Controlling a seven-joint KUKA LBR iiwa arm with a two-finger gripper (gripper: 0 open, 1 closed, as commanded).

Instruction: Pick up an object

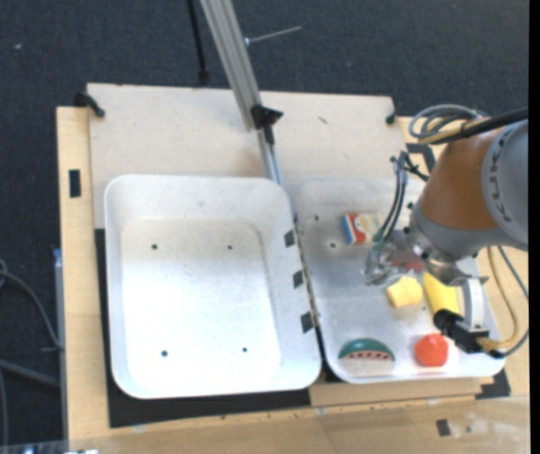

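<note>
we see the left bin bare, because every pickable thing sits in the right bin: a striped item, yellow block, watermelon slice, orange ball. the gripper hovers beside the block; its jaw state we cannot tell.

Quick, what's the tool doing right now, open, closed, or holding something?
Tool: cannot be told. It sits low in the right bin, next to the yellow block, with nothing seen between its tips.

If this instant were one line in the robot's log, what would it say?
arm: over right bin | hand: low beside yellow block | nearby: striped toy, orange ball, watermelon slice
</note>
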